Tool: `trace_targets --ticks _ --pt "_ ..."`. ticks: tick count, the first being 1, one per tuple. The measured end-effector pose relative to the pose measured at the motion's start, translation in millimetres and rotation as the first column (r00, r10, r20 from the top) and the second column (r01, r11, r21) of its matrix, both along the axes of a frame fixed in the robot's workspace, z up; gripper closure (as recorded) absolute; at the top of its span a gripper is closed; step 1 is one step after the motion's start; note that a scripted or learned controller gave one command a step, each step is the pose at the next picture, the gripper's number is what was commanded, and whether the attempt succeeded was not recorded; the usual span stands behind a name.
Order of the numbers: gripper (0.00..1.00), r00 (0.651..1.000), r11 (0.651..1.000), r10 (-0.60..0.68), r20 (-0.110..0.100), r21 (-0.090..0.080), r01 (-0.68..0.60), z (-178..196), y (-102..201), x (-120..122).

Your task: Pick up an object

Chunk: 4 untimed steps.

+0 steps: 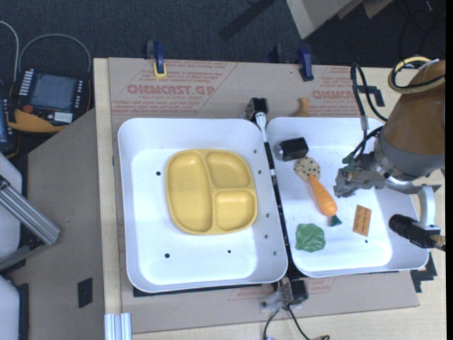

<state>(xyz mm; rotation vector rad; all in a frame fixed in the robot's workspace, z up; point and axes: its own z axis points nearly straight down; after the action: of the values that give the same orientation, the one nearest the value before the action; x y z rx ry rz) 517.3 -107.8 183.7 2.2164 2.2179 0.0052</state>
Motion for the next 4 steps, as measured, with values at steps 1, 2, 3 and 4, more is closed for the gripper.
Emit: trace_targets --ticks 1,2,3,4 --pt "1.0 1.0 1.0 0.001 0.001 0.0 -0.001 63.7 -0.7 2.0" --pt "1.0 1.0 1.0 0.0 -0.003 0.0 0.0 75.8 -0.8 2.9" --pt "1.0 1.0 1.0 0.005 -0.01 0.004 -0.005 60.4 47.5 11.8" --pt "1.0 1.0 1.0 0.004 -0.01 0.005 -0.004 48.7 97.8 12.1"
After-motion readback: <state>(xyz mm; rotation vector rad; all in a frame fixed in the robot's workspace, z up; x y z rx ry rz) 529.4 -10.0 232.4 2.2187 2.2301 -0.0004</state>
